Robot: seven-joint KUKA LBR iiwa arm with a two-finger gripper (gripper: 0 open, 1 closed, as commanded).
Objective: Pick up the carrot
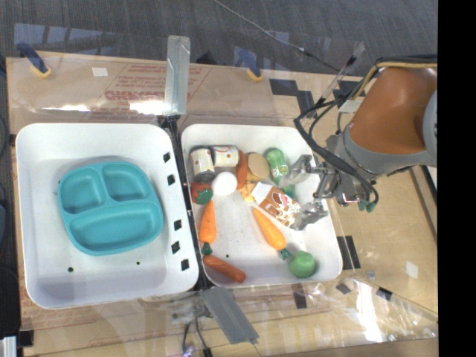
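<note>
Two carrots lie in the right bin, so the target has to be chosen before anything else. Nearest the camera, a red sausage-like piece and a green round fruit sit along the bin's front wall. Just behind them, one carrot lies slantwise in the middle of the floor, orange and tapered, its thick end touching a small printed packet. A second carrot stands nearly lengthwise by the left wall. Further back, cans, a white egg and other toy foods crowd together. The gripper hangs over the bin's right side, fingers spread apart with nothing between them. I judge this to be the approach step: the next move calls for shifting left and descending across the middle carrot's width. The left bin holds a teal divided plate.
</note>
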